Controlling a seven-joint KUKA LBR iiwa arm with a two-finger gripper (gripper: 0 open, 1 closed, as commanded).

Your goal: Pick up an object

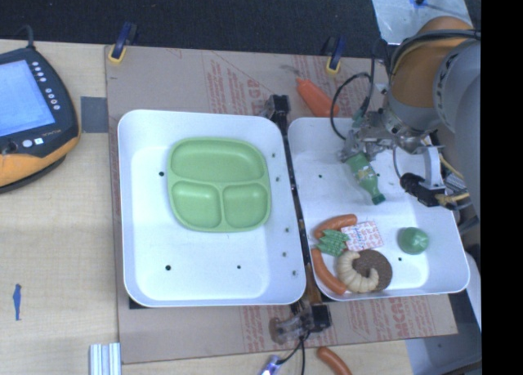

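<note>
the gripper hangs low over the upper part of the right bin, at the end of the grey arm with its orange band. a small green bottle lies right under it, tilted, its wider body up against the metal of the gripper and its narrower neck pointing down and to the right, away from the tool. the bottle is bright green with a paler patch on its body. it seems to touch the tool, but whether it sits between the fingers cannot be told, and the spread of the fingers is hidden by the wrist hardware and cables.

below the gripper, near the front of the same bin, a cluster lies close together: an orange sausage, a small green toothed piece, a white card with red print, a doughnut ring half brown and half cream, and another orange sausage along the bin's left wall. to the lower right of the gripper, apart from the cluster, sits a round green ball. a black part of the arm reaches over the bin just right of the bottle.

well to the left of the gripper, the left bin holds a pale green divided plate. an orange carrot shape lies on the cardboard just beyond the right bin, up and left of the gripper. a tablet pendant rests at the far left of the bench.
</note>
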